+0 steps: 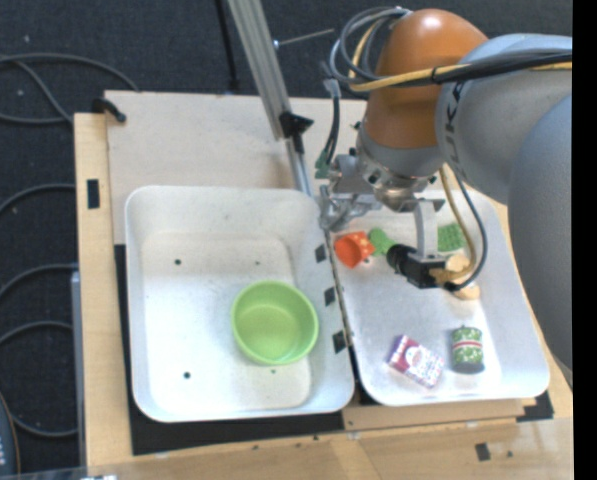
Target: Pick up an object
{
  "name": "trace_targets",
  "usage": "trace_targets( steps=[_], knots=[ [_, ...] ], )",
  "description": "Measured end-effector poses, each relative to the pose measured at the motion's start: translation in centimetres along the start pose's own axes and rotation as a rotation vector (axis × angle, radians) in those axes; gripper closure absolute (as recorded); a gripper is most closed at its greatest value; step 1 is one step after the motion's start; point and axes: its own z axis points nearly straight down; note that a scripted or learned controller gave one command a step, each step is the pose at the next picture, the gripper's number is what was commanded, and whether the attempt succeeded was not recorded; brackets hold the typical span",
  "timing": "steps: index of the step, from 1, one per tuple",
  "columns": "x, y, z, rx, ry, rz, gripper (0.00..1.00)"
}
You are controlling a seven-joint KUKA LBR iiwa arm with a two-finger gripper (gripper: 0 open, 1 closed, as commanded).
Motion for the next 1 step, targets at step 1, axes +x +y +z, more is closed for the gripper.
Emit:
trace_targets(
  steps=[1],
  knots=[
    [5.14, -1.01, -0.67, 0.000, 0.002, -0.002, 1.00]
  ],
)
